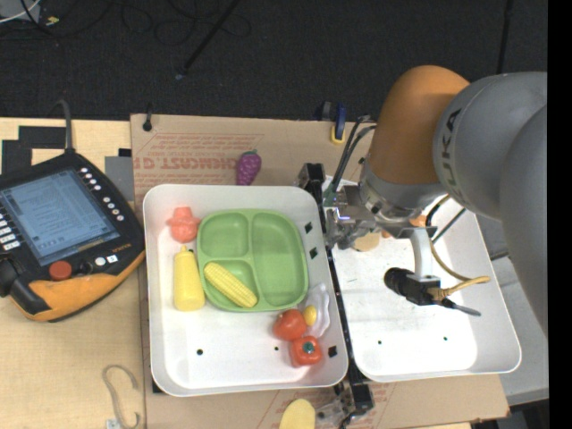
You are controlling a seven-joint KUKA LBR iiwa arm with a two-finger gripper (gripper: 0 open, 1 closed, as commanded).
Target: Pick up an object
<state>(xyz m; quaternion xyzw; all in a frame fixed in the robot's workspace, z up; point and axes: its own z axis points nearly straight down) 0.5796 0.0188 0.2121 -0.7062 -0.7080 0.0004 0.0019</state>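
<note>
Honestly, can't tell how wide the gripper point(356, 224) is set, or whether it has hold of anything; the wrist hides its tips. Nearest candidate obj is a small tan piece point(366, 240), just beside the gripper and slightly nearer the camera, in the right bin point(465, 360) close to its far corner. Other objs lie off to the gripper's view-left in the left bin point(170, 369): green plate point(277, 275), corn cob point(231, 284), tomato point(289, 324).

Risks, imo:
- The gripper is v. close to the wall between the bins, so it could clip the rim.
- The tan piece is small and may get nudged into the corner, or the grip may close on nothing.
</note>
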